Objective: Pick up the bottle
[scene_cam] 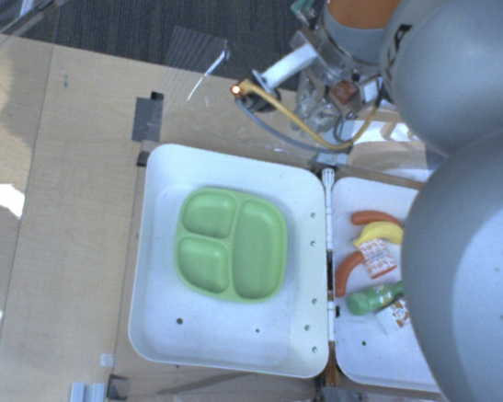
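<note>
The bottle is green and lies on its side in the right bin, near that bin's left wall. My gripper hangs above the bench behind the far edge of the two bins, well away from the bottle. The grey arm, with its orange band at the top, covers most of the right bin.
A green divided plate rests in the left bin. Beside the bottle in the right bin lie a banana, two red sausages and small packets. Cables loop near the gripper.
</note>
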Robot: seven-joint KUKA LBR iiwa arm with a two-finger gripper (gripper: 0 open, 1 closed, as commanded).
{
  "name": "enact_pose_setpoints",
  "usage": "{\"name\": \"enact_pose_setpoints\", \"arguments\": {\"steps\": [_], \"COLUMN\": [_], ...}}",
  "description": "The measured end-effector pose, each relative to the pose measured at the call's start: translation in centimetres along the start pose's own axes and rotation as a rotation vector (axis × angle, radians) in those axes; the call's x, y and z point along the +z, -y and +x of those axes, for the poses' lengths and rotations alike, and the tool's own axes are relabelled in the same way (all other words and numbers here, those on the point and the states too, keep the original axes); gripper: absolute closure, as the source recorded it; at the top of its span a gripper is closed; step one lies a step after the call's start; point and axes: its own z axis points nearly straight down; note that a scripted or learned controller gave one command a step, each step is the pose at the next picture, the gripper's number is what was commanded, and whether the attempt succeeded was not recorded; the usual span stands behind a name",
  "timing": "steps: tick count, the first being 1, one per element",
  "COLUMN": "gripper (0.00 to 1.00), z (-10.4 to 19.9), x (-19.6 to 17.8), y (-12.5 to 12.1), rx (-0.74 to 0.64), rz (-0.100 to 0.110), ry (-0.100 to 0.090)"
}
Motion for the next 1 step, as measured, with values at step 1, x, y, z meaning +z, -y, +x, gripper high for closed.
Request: {"name": "enact_pose_setpoints", "arguments": {"steps": [1], "gripper": [1.00], "z": [-9.98], "x": [-8.57], "y": [-6.89], "rx": [0.079], "rz": [-0.004], "ry": [-0.002]}}
